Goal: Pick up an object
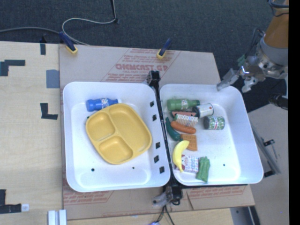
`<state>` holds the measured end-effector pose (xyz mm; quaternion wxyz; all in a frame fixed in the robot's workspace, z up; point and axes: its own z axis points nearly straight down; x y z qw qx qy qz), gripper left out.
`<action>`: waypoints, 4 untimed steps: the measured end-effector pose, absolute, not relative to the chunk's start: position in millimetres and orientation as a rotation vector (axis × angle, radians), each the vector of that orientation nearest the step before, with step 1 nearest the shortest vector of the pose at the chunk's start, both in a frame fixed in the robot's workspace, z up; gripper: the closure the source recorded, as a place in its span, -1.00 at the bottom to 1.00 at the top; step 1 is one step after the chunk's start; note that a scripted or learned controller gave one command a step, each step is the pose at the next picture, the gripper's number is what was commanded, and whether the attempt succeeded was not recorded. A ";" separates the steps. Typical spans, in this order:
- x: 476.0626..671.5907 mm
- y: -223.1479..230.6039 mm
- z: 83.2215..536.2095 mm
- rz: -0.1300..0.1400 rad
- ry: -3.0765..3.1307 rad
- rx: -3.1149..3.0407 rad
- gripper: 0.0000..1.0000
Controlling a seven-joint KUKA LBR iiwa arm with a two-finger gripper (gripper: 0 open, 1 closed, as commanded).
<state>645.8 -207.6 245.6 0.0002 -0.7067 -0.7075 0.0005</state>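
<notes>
while the gripper (236, 79) hangs empty above the right bin's (243, 139) top right corner, its fingers spread wide, nothing is picked yet. the small can (213, 123) sits alone near the bin's top edge, apart from the banana (179, 153) and bottle (182, 104), so it looks the easiest grab: centre over it, drop straight, then close.
</notes>
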 end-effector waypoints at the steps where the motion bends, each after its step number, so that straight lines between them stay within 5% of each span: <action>1: 649.7 -198.8 122.7 -0.010 -2.231 -2.226 -1.00; 2: 653.9 -160.7 93.8 0.005 -2.223 -2.221 -1.00; 3: 654.1 -159.7 103.2 0.005 -2.225 -2.220 1.00; 4: 543.3 -129.4 225.3 0.000 -2.223 -2.220 1.00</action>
